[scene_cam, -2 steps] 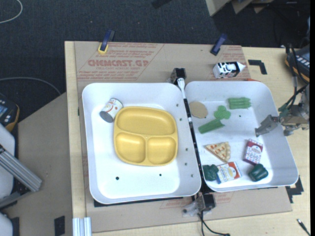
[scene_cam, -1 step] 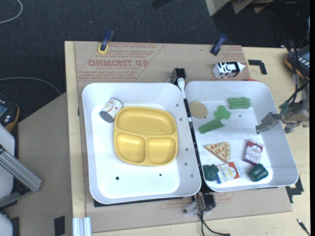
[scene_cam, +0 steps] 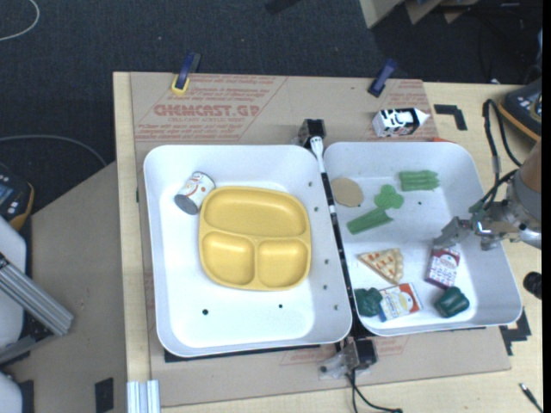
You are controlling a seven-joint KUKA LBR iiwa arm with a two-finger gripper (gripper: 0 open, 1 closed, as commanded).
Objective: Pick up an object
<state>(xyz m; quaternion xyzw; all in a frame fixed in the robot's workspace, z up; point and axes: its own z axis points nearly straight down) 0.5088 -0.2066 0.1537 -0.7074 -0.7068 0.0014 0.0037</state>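
2 white bins sit side by side. Left bin (scene_cam: 164, 231) holds a big yellow tray (scene_cam: 255, 237) and a small can (scene_cam: 195, 192). Right bin (scene_cam: 482, 256) holds green toys, a pizza slice (scene_cam: 384, 263) and a red packet (scene_cam: 443, 269). Just above that packet, the gripper (scene_cam: 456, 231) hangs with its fingers spread apart, holding nothing.

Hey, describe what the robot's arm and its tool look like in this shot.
The arm enters at the right edge as a pale grey, rounded body. Its tool is a small metallic grey piece with thin, dark-tipped fingers. Thin dark cables loop beside it. Any markings are too blurred to tell.
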